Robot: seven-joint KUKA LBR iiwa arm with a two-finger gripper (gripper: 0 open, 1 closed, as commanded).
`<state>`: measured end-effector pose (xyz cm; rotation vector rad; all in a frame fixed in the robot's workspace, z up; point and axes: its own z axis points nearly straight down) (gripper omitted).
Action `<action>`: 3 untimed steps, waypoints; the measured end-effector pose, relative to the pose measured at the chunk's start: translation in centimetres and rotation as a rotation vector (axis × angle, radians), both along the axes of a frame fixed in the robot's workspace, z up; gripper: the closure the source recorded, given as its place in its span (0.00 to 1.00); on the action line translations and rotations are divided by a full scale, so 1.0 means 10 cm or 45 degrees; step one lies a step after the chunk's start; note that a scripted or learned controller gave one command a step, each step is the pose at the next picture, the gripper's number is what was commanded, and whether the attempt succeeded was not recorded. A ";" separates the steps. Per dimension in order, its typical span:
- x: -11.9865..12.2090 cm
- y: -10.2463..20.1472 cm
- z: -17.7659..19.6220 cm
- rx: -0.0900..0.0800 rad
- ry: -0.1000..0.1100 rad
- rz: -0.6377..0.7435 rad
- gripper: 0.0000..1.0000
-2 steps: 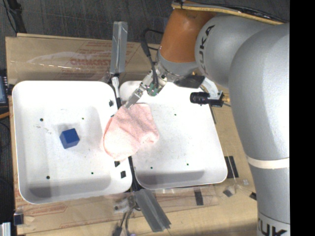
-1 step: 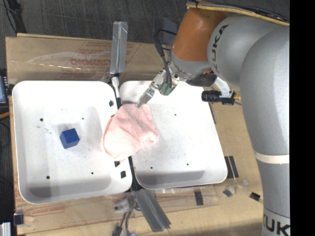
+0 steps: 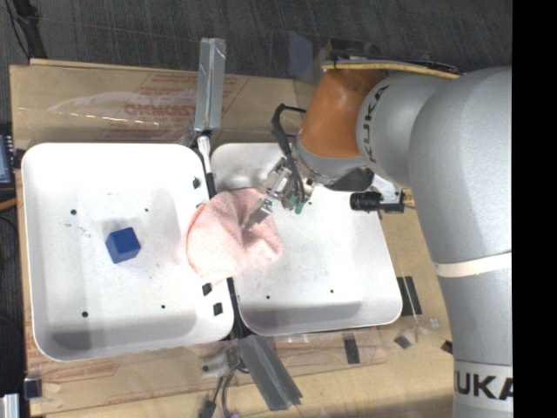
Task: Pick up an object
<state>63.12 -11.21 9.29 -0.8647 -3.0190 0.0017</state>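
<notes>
A cardboard-topped bench holds two shallow white bins side by side. My claw (image 3: 261,209) reaches in from three o'clock and meets a pink cloth (image 3: 233,233) draped over the shared rim between the left bin (image 3: 52,233) and the right bin (image 3: 348,268); I cannot tell what grip I have. The cloth looks light, limp and bunched, so I judge a pinch on a raised fold best. A blue cube (image 3: 123,244) sits at nine o'clock from it
</notes>
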 end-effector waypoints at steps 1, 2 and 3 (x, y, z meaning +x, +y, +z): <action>0.01 0.01 0.10 0.001 -0.001 0.004 1.00; 0.01 0.01 0.10 0.001 -0.001 0.004 0.00; -0.09 0.17 0.00 0.001 -0.002 0.175 0.00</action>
